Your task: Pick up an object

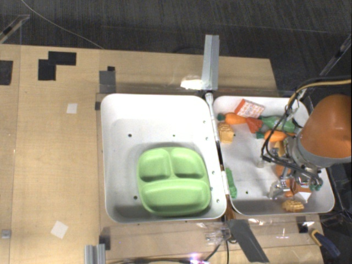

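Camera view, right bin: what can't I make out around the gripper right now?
- Gripper: the wrist covers its fingers, so the grip is unreadable.
- Small items under the arm in the right bin: partly hidden by wrist and cables.
- Tan piece near the front wall: too small to identify.
- Arm: cut off by the right edge.

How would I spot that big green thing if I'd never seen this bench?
Find the left white bin. In its lower half lies the green tray, a rounded plate with three compartments. It is far bigger than the small items in the right bin.
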Available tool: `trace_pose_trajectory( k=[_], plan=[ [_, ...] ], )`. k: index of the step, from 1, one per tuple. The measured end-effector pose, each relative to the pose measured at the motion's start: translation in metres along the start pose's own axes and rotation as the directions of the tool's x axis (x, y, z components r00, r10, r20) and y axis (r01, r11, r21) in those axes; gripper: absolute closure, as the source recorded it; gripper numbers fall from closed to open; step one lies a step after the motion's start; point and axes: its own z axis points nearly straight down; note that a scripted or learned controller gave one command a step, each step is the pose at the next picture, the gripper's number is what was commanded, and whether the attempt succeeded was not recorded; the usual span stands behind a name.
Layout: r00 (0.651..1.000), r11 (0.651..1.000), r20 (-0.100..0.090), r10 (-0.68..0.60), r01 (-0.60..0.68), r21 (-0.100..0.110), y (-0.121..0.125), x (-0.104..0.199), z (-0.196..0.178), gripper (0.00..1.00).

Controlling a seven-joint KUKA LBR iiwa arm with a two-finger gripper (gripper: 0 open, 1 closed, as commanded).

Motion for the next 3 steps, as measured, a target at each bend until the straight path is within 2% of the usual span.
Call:
trace_pose_trajectory(
  k=[1,2,3],
  plan=[
    [0.992,0.992,0.002,-0.126,0.126,-0.001,0.056,-0.007,-0.001,0.0],
    [0.998,0.998,-0.002,-0.065,0.065,-0.004,0.048,-0.054,0.001,0.0],
    [0.902,0.902,0.0,-0.431,0.431,-0.006,0.06,-0.09,0.002,0.0]
  ],
)
